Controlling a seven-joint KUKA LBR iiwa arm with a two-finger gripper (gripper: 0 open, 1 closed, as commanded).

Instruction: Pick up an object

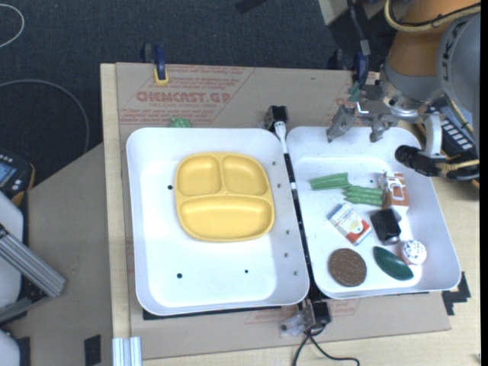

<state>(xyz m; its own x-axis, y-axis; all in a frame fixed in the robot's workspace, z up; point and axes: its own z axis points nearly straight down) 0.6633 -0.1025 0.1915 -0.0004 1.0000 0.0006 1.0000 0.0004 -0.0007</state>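
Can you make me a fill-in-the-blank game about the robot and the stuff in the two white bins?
1. The yellow plastic plate with three sections lies in the ____ shallow white bin.
2. The round brown flat disc lies in the ____ bin.
3. The pincer has its fingers spread ____.
4. The long beans are coloured ____.

Missing words: left, right, open, green

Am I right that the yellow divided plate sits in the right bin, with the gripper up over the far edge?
Not quite: the camera view shows the yellow divided plate in the left bin, not the right one. The gripper is indeed over the far edge.
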